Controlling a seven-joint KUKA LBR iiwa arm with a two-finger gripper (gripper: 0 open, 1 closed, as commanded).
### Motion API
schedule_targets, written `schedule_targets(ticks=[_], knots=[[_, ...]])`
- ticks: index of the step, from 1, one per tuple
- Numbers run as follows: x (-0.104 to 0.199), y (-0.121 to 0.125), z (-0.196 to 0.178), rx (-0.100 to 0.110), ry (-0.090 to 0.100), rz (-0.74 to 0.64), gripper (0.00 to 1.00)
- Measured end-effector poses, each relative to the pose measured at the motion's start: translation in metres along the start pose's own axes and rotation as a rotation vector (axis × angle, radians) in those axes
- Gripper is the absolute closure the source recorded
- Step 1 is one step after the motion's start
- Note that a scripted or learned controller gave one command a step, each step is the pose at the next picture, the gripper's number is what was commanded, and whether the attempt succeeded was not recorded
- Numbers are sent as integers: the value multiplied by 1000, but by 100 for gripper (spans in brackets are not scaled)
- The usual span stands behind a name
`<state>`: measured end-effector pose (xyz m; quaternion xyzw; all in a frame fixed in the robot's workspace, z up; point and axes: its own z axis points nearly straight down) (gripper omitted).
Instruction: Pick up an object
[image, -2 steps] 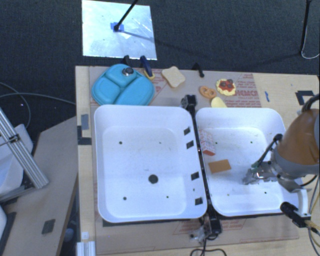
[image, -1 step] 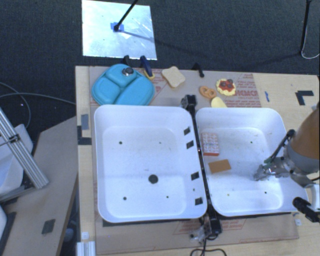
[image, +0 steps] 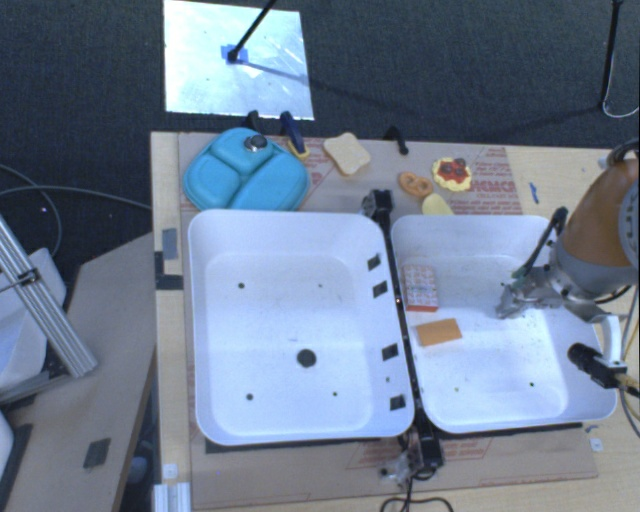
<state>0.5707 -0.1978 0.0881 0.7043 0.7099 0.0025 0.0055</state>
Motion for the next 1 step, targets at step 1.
schedule_targets(ticks=[1], knots=[[68,-81,-2,-5,-1,6,100]])
